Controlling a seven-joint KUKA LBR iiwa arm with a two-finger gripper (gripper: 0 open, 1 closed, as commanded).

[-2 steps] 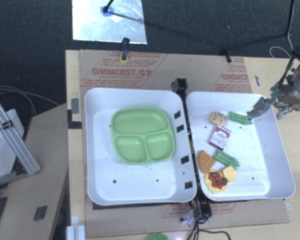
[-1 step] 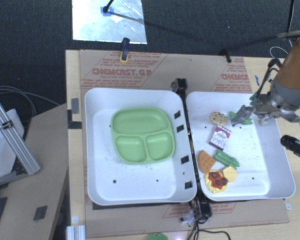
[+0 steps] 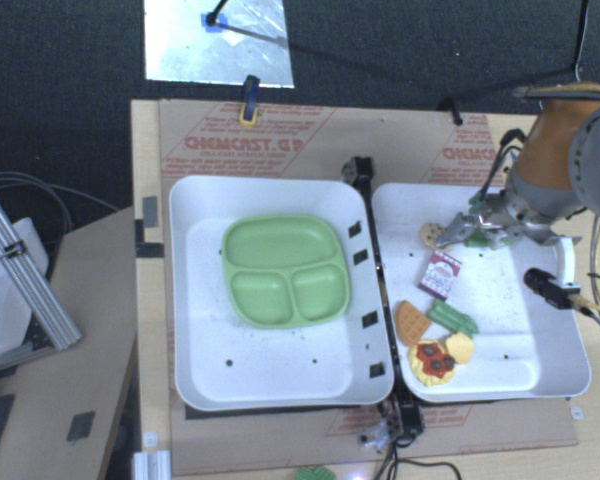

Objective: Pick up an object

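Two white bins; one green tray; six small objects in right bin.

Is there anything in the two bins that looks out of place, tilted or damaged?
Nothing stands out. The green tray lies flat in the left bin. In the right bin the small box, cookie and toy foods lie loose near the left wall, none visibly broken or spilled.

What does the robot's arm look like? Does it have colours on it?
The arm is grey and rounded, with an orange band above the wrist. Thin dark cables run down to a small silvery metal gripper at its end.
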